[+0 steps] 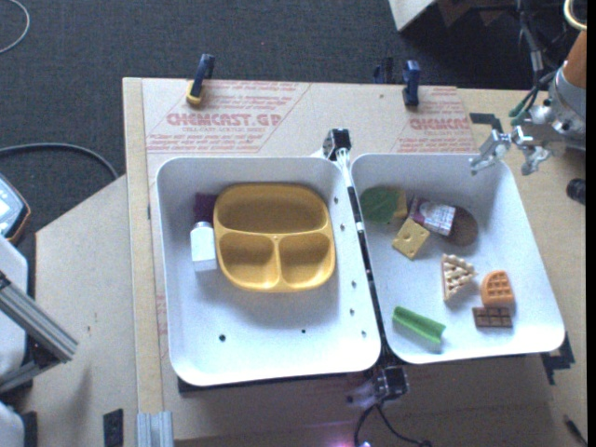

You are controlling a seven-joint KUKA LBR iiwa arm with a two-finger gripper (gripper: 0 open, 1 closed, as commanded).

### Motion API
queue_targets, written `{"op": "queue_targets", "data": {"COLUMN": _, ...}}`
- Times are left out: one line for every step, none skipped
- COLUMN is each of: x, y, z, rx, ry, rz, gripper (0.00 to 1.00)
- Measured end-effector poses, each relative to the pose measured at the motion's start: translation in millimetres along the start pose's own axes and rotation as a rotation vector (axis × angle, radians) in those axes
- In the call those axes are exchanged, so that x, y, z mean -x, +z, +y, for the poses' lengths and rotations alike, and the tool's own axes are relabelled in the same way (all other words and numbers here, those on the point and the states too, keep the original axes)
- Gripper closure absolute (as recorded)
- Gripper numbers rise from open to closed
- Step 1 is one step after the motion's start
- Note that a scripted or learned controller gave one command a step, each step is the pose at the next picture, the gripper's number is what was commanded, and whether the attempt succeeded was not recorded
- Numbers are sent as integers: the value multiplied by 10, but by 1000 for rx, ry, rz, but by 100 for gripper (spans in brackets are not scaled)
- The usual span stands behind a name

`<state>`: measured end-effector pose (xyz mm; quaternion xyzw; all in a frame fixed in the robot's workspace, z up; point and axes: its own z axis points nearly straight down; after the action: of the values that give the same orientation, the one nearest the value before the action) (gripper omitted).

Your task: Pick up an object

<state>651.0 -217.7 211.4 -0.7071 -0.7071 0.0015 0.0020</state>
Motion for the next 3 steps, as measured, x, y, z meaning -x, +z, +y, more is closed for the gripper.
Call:
{"op": "queue_targets", "data": {"x": -37, "y": 632, "z": 27, "rx": -1, "ry": -2, "rz": 1, "gripper": 0}}
{"op": "queue_targets", "data": {"x": -4, "y": 1070, "z": 22, "rx": -1, "ry": -1, "rz": 1, "gripper": 0}}
{"op": "queue_targets", "data": {"x": -43, "y": 1261, "z": 41, "rx": 4, "ry": -4, "rz": 5, "gripper": 0}}
